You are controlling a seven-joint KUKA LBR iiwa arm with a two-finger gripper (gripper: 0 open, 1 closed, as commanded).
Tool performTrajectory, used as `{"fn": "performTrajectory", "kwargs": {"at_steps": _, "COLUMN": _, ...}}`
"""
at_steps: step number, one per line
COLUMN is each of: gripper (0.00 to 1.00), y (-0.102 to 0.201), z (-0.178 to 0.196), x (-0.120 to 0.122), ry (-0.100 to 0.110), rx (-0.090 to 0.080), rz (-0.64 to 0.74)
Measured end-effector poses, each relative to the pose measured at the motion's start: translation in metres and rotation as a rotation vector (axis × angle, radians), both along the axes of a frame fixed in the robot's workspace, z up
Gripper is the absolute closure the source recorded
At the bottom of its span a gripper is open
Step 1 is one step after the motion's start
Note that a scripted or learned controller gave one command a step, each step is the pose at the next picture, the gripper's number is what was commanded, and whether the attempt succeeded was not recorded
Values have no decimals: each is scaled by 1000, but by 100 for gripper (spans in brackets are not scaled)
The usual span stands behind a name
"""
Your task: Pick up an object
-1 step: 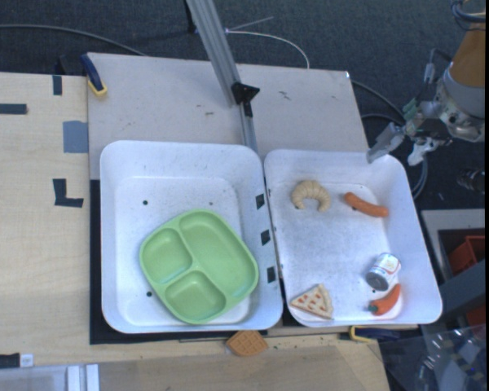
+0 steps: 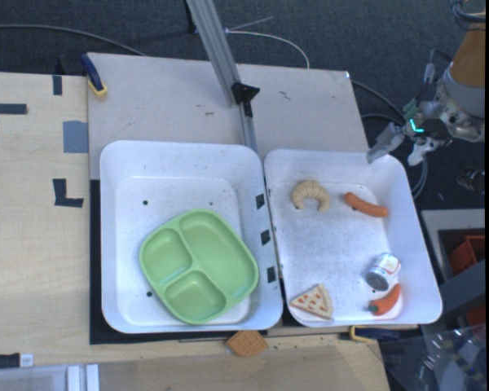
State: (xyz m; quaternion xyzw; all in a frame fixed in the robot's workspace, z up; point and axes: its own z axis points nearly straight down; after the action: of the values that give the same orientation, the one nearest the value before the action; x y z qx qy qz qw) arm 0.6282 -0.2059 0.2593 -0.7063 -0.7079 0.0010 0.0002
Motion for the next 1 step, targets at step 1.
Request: {"fn": "performTrajectory", "kwargs": {"at_steps": 1, "gripper": 0, "y": -3, "z": -50, "x": -10, "ry": 5, "rx": 1, "rz": -2}}
